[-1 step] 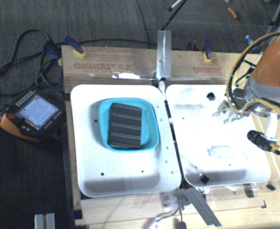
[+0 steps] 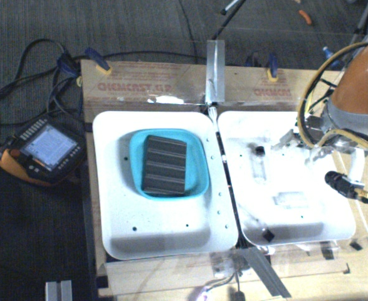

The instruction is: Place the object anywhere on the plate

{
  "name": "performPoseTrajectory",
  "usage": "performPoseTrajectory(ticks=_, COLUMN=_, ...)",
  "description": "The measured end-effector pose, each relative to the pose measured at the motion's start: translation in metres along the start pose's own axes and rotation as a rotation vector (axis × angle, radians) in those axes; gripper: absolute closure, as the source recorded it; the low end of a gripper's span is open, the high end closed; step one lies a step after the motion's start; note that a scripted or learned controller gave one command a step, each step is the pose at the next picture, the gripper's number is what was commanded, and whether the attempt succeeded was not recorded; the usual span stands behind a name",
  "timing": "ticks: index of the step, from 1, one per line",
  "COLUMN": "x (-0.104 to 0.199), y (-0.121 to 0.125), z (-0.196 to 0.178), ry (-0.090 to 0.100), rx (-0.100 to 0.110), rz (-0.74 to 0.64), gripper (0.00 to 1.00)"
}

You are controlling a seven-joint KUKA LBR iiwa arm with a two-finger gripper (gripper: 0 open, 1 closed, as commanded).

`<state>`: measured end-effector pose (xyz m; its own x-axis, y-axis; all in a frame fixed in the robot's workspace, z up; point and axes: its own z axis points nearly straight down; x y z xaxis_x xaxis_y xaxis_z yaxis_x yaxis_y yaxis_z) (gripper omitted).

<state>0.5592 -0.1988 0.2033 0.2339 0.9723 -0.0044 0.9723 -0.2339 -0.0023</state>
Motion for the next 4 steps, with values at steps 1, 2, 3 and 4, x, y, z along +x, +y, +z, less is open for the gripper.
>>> performPoseTrajectory(ticks=1, x=-0.006, y=-0.072, z=-0.006, ry=0.002, rx=0.001, rz=0.066, gripper=0.0)
performPoseTrajectory(ticks=2, x=0.017, y=-0.083, z=0.067, ry=0.004, rx=0.007, rz=0.586, gripper=0.0)
performPoseTrajectory(ticks=3, x=0.072, y=-0.097, z=0.101, ry=0.001, rx=0.006, rz=0.703, gripper=0.0)
performPoseTrajectory(ticks=4, x=0.07, y=-0.094, z=0.112, ry=0.001, rx=-0.01, rz=0.459, gripper=0.0)
